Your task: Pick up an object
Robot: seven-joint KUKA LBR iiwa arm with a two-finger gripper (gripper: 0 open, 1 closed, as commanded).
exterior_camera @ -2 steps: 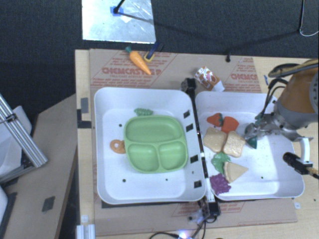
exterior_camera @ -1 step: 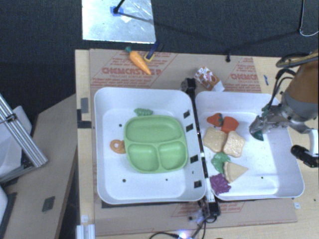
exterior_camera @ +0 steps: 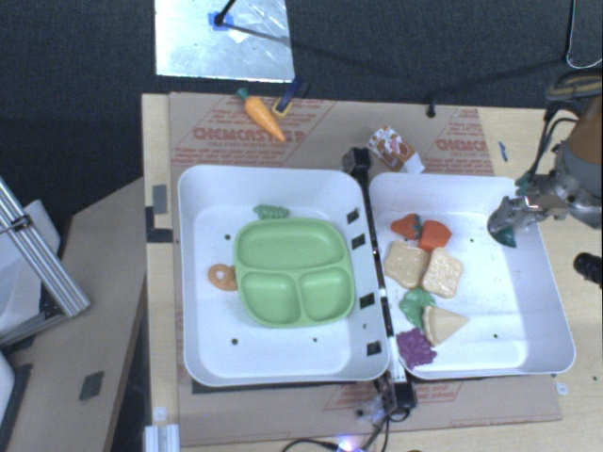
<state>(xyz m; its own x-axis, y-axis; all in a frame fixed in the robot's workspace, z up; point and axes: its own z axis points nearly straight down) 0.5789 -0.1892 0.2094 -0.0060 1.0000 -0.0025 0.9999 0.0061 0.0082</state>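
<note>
We see the surface (exterior_camera: 528, 125) carrying two white bins, and the pincer (exterior_camera: 504, 224) hangs over the right rim area of the right bin (exterior_camera: 528, 337), with nothing between its tips that we can make out; whether it is released or clenched we cannot tell from this angle.

Far to the pincer's left lies the left bin (exterior_camera: 203, 252), and in it the green divided tray (exterior_camera: 292, 271), the largest loose item. A small green piece (exterior_camera: 271, 212) sits just behind the tray, and an orange ring (exterior_camera: 223, 277) lies beyond its far side.

Nearer, left of the pincer and a little toward the camera, the toy food clusters in the right bin: two bread slices (exterior_camera: 424, 269) side by side, a red-orange vegetable (exterior_camera: 422, 231) closest to the pincer, a cheese-like wedge (exterior_camera: 443, 324), a green leafy bit (exterior_camera: 415, 301), and a purple cluster (exterior_camera: 415, 348). Outside the bins, well behind and left, a toy carrot (exterior_camera: 263, 118) and a small packet (exterior_camera: 393, 149) rest on the surface.

We judge this to be the approach step: nothing is picked. The next move calls for travelling left over the cluster, choosing one piece, probably the red-orange vegetable, and descending with tips spread around it.
</note>
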